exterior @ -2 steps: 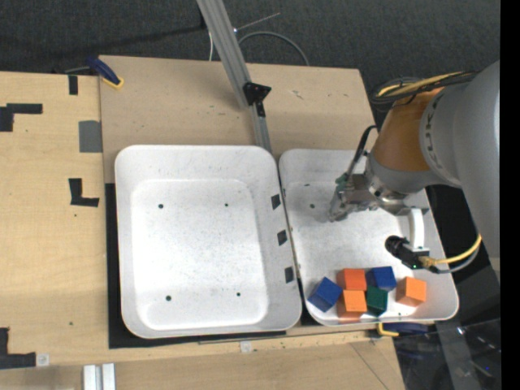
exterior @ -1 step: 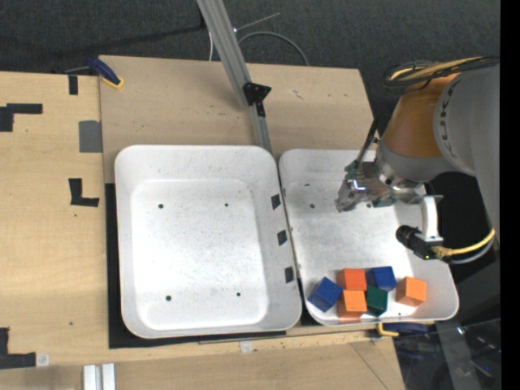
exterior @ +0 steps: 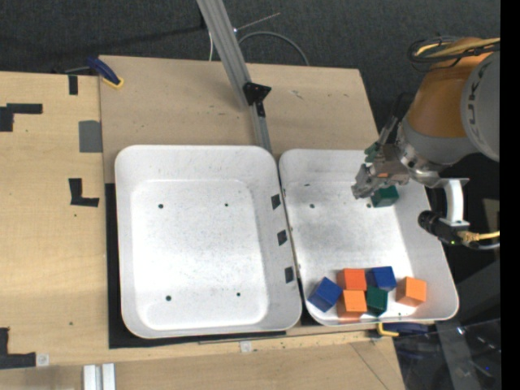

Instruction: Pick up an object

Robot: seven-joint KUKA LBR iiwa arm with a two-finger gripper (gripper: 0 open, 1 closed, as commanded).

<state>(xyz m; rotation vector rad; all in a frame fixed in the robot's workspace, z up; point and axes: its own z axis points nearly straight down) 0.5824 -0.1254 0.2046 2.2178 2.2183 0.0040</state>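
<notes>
My gripper (exterior: 377, 187) hangs over the upper right part of the right bin (exterior: 325, 218). A small dark green block (exterior: 386, 194) sits between its fingertips, and the fingers are shut on it. The gripper body hides most of the block. At the bin's near edge lies a cluster of blocks: a blue block (exterior: 325, 292), an orange block (exterior: 353, 279), a second blue block (exterior: 382, 277), another orange block (exterior: 353, 301), a green block (exterior: 376, 300) and an orange block (exterior: 413, 290) at the right end.
The left bin (exterior: 195, 242) lies beside the right one, with a raised rim between them. A slanted metal pole (exterior: 236, 55) rises behind the bins. The arm's cable and connector (exterior: 447, 222) hang at the right bin's right edge.
</notes>
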